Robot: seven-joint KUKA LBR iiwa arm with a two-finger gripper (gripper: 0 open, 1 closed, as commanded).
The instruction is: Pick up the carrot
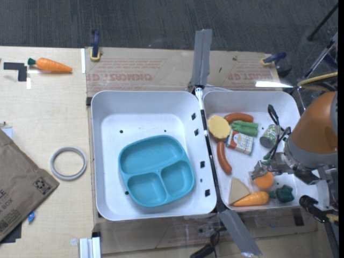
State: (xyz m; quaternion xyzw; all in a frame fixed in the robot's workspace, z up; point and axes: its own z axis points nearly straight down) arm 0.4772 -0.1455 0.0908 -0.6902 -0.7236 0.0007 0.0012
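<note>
The gripper (262, 172) hovers just beyond the carrot (250, 199) in the right bin (293, 109), approach underway; whether its fingers are spread is unclear; next it must descend nearer.

a blue divided plate (156, 171) is set in the left bin (102, 144). in the right bin (244, 95), two sausages (224, 157), a yellow disc (219, 127), a small carton (241, 142) and a can (269, 135) are seen. a tape ring (68, 162) is laid on the bench.
</note>
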